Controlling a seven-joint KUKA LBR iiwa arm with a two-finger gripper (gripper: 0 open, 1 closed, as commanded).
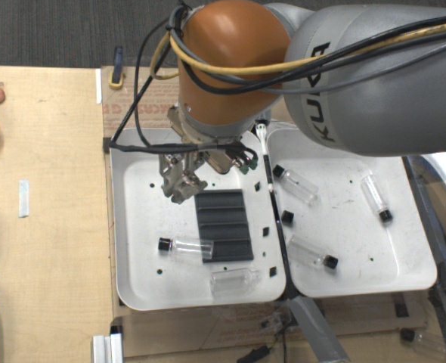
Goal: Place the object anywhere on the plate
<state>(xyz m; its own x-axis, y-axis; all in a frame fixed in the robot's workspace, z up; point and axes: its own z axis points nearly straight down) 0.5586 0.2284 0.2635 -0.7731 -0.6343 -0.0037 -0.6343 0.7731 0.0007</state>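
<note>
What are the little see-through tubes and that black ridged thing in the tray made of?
The tube in the left bin looks like clear plastic or glass: you see the white floor through it, and it has a small black cap. The black ridged plate looks like matte plastic or rubber, dull with no shine. The bin itself looks like smooth white plastic.

Wooden bench (pixel 49 240) bears two white bins: left (pixel 136 278), right (pixel 412 267).
</note>
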